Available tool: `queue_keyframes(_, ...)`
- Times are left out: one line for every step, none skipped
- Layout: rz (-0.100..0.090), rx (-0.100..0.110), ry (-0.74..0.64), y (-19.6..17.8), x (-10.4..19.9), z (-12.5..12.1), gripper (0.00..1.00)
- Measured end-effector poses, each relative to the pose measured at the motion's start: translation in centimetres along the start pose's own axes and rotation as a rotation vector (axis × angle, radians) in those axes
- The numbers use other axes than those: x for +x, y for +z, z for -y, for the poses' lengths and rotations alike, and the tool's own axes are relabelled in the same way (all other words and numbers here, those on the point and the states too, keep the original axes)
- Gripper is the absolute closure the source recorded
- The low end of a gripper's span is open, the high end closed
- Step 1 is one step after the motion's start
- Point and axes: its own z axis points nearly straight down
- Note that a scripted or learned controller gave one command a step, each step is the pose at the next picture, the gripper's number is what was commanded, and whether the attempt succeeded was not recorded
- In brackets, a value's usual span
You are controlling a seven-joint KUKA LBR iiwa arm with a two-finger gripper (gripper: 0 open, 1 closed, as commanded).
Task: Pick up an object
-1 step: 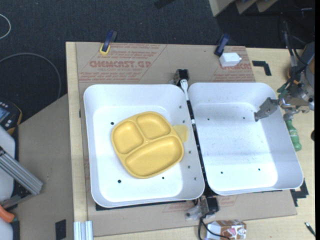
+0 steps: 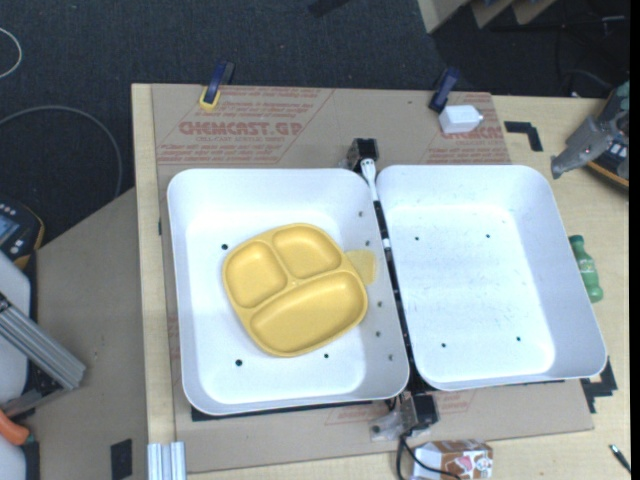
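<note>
A yellow divided plate (image 2: 294, 289) lay flat in the left bin (image 2: 190, 268), near the bin's middle, its three compartments facing up. A small yellow tab (image 2: 361, 265) showed at the plate's right edge, close to the bin's right wall. The right bin (image 2: 540, 268) sat just beside the left one, their inner rims touching. The gripper (image 2: 590, 144) was at the upper right of the frame, outside both bins and well apart from the plate. Whether it was released or clenched could not be told; nothing was seen in its grasp.
</note>
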Motion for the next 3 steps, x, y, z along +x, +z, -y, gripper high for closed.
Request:
queue_keyframes(-0.004, 0.011, -0.003, -7.4, 7.5, 4.2, 0.0)
queue_keyframes(-0.001, 0.014, 0.005, -8.0, 7.1, 4.0, 1.0)
queue_keyframes(-0.004, 0.035, 0.006, 3.7, 8.9, 4.5, 1.0)
